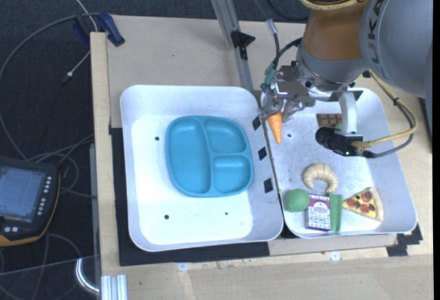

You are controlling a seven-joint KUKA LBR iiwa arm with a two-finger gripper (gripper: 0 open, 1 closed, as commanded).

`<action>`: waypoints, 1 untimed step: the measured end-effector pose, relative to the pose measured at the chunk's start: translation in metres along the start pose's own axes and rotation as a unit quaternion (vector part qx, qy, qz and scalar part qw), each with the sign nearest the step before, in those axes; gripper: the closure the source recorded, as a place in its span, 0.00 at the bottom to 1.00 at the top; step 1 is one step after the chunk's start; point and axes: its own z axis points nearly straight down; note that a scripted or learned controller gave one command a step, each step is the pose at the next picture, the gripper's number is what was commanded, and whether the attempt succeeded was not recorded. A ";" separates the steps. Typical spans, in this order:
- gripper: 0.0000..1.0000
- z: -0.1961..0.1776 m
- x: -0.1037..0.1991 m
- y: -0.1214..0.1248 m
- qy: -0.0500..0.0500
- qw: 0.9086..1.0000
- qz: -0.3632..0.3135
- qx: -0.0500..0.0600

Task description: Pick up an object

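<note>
Seemingly, I have the carrot (275, 129) pinched and lifted, so the pick looks mostly done.

From my seat, the gripper (276, 110) hangs near the left edge of the right bin (392, 154), its fingers closed on the carrot's top end, with the pointed tip dangling downward just beside the wall shared with the left bin (137, 154). I judge what remains is raising it higher and confirming the hold. The carrot is small, orange, tapered, and looks like a toy. The croissant (322, 175), pizza slice (363, 204), green ball (297, 199) and blue divided plate (207, 155) lie untouched.
</note>
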 end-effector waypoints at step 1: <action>1.00 0.003 0.052 0.002 -0.001 1.000 0.000 -0.002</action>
